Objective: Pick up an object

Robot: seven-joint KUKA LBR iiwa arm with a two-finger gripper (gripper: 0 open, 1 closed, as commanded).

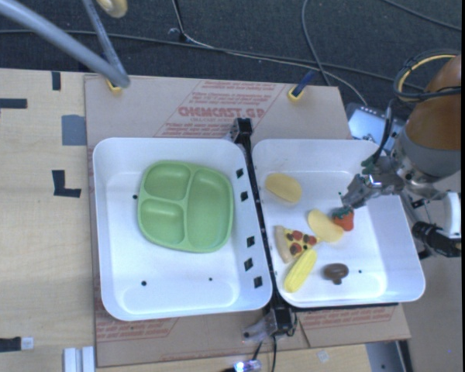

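The right bin (387, 246) holds several toy foods: a yellow lemon-like piece (283, 187), a pale yellow chunk (323, 226), a small red-orange piece with a green top (344, 220), a pizza slice (292, 242), a corn cob (300, 270) and a brown mushroom (335, 271). My gripper (355, 197) reaches in from the right, low over the bin. Its tip is just above and right of the red-orange piece, very near it. Whether it touches that piece is unclear. Nothing is seen lifted.
The left bin (116, 231) holds a green divided plate (186, 205). A black divider (250, 208) runs between the bins. The arm's wrist and cables (426, 130) hang over the right bin's far right rim. Bare bin floor lies behind the lemon-like piece.
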